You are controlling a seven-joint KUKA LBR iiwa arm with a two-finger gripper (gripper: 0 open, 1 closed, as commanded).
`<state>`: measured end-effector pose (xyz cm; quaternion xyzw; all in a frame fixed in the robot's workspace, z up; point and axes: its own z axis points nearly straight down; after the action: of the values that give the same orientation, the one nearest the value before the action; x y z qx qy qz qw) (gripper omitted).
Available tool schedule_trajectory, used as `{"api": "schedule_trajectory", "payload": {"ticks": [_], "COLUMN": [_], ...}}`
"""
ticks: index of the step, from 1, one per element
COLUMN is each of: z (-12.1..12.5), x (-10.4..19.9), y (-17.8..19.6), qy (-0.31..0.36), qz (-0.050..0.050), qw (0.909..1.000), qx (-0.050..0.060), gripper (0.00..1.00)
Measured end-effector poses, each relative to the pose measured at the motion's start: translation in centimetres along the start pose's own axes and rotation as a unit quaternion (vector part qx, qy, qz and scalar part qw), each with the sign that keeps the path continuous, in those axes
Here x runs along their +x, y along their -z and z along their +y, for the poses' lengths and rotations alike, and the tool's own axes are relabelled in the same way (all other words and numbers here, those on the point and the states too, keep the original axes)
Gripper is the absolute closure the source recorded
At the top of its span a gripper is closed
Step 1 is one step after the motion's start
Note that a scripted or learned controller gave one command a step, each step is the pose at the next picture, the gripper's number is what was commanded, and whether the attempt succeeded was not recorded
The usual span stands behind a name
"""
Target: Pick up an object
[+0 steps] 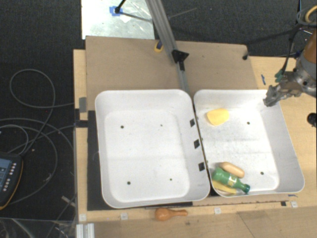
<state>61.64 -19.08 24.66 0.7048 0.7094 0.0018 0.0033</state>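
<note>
Hanging at the far right corner of the right bin point(290, 148), the gripper point(270, 99) sits just over the rim, at the end of a grey arm point(303, 78) with an orange band above the wrist. From this angle I cannot tell whether it is open or closed, and nothing shows in its grasp.

Four things lie in the right bin. A pale yellow lump point(218, 116), soft-edged and matte, rests alone near the bin's far left side, well apart from the gripper. In the near left corner three more are bunched together: a tan roll point(232, 170), smooth and oblong; a glossy green bottle point(233, 181) lying on its side just in front of it, touching it; and a yellow piece point(221, 188) partly tucked under the bottle. Any print on the bottle is too small to make out.

The left bin point(106, 148) is the same shallow white plastic with rounded corners and a few dark dots in its floor. Black clips point(196, 144) run along the seam where the two bins meet.

On the brown surface point(213, 68), just in front of the left bin, lies an orange-tan gourd point(171, 213) with a narrow neck. A grey pole point(163, 24) slants in from the top. Cables point(34, 98) loop over the dark floor at left, beside a handheld pendant point(7, 177).
</note>
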Motion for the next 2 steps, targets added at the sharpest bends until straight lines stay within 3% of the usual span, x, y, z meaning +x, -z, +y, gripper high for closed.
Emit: {"api": "schedule_trajectory", "payload": {"ticks": [1, 2], "z": [0.2, -0.1], "x": [0.0, 5.8], "y": [2.9, 3.3], "qy": [0.000, 0.002], "qz": [0.000, 0.002], "qw": [1.0000, 1.0000], "qx": [0.001, 0.002], "gripper": [1.00, 1.00]}}
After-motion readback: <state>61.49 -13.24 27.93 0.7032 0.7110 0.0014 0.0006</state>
